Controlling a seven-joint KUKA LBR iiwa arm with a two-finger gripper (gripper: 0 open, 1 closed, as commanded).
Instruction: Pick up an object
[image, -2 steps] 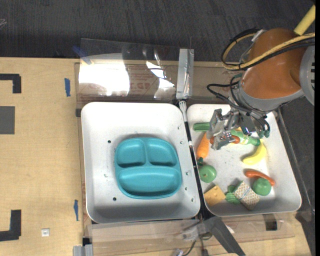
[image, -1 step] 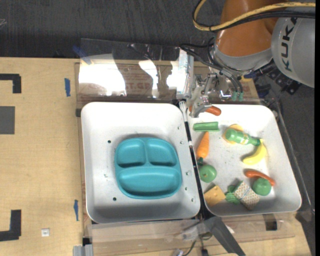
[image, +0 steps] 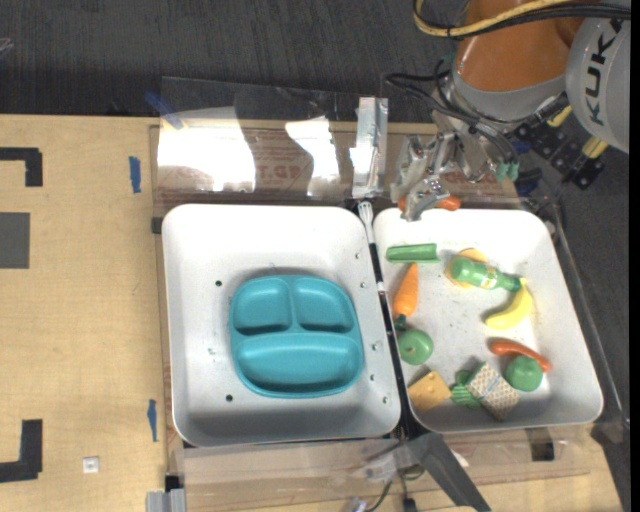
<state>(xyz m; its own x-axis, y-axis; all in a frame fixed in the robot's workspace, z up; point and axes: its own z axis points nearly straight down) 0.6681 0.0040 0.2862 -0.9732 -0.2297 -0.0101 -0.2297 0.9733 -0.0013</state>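
Note:
My gripper (image: 424, 198) hangs over the back left corner of the right bin (image: 570, 300), tilted, with the orange-banded arm behind it at top right. A small orange object (image: 446, 204) shows right at the fingertips, partly hidden by them; whether it is gripped is unclear. Below it in the bin lie a green bar (image: 411, 252), an orange carrot (image: 405, 290), a green and yellow toy (image: 472, 271) and a yellow banana (image: 510, 308).
More toys sit at the right bin's front: a green ball (image: 415, 346), a yellow wedge (image: 428, 390), a patterned block (image: 492, 390), a red-orange piece (image: 518, 351). The left bin (image: 190, 250) holds a teal divided plate (image: 295, 333). A clear panel (image: 260, 150) stands behind.

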